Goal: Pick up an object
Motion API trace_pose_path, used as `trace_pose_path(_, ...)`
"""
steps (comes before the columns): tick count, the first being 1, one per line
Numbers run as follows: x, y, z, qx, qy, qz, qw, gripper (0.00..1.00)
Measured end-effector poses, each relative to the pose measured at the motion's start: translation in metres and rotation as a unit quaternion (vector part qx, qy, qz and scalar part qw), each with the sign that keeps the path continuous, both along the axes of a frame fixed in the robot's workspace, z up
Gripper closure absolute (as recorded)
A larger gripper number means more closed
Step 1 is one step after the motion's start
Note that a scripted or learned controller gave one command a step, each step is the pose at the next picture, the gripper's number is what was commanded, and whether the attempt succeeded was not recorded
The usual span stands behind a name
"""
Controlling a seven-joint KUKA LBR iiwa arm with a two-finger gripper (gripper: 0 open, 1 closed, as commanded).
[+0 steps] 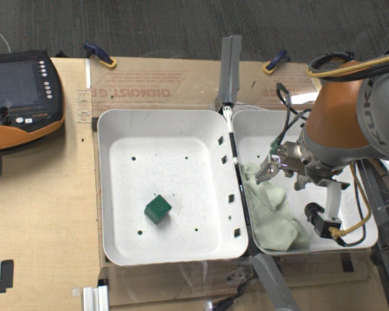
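Observation:
A small dark green cube (158, 209) lies on the floor of the left bin (117, 238), toward its front middle. A pale green crumpled cloth (272, 222) lies in the right bin (249, 131), against its left wall and front. My gripper (280, 172) hangs low in the right bin, just over the cloth's upper end, under the orange wrist band (334, 118). The arm's body hides the right half of that bin.
A teach pendant (19, 99) rests on the bench at the far left. Two clamps (100, 56) (275, 60) hold a cardboard sheet (155, 86) behind the bins. The wall shared by the two bins (232, 167) runs just left of the gripper. Cables (350, 229) loop beside the wrist.

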State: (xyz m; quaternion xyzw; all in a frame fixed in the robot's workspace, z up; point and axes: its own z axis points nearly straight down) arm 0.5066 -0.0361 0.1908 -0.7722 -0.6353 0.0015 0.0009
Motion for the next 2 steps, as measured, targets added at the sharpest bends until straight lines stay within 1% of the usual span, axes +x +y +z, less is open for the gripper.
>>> trace_pose_path(1, -0.0248, 0.0414, -0.0004, -0.0004, 0.001, -0.096, 0.9954, 0.0)
trace_pose_path(2, -0.0247, 0.0411, -0.0004, -0.0005, 0.001, -0.096, 0.9954, 0.0)
